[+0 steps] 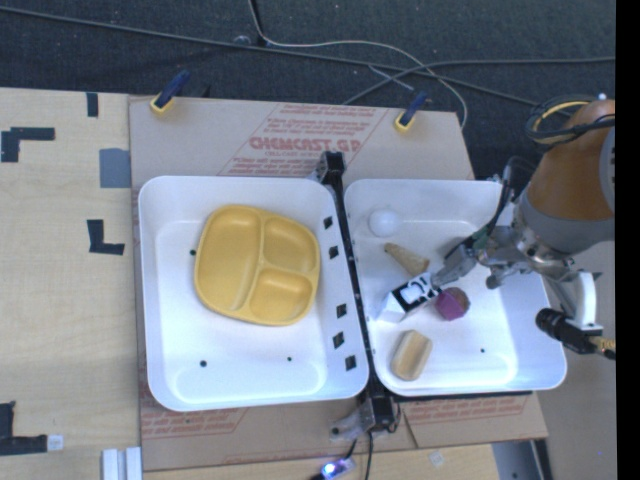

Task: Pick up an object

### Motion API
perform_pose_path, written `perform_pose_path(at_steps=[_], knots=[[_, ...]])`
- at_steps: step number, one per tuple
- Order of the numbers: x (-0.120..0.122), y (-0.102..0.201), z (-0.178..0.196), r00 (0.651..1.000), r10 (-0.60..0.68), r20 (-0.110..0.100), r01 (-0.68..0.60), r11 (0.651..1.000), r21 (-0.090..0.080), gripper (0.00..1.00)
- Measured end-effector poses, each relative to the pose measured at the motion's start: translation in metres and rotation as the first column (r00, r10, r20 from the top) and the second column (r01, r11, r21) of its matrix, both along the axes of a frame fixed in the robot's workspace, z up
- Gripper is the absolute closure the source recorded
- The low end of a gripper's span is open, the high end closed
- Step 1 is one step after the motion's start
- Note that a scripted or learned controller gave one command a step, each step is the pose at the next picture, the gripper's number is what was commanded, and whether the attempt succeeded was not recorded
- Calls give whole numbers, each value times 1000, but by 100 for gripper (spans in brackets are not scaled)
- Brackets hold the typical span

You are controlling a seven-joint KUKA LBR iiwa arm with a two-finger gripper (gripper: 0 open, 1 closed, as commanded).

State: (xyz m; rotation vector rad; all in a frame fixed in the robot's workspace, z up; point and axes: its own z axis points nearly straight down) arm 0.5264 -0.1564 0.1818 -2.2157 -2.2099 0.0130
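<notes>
Purple object (pixel 452 304) lies beside the pincer (pixel 418 292) (grip state unclear) in the right bin (pixel 500 363) on cardboard (pixel 300 138).

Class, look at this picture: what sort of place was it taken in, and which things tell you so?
Probably a robotics lab test bench. Two white bins sit clamped on cardboard, a robot arm reaches over small objects, and cables trail across the floor.

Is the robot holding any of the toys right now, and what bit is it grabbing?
It cannot be told. The gripper is low in the right bin, beside the purple object, but nothing is visibly between its fingertips.
</notes>
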Motion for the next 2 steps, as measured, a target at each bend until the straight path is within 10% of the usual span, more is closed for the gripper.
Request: perform_pose_path(at_steps=[2], knots=[[11, 6, -45, 1000, 5, 8, -5, 1000, -2, 0]])
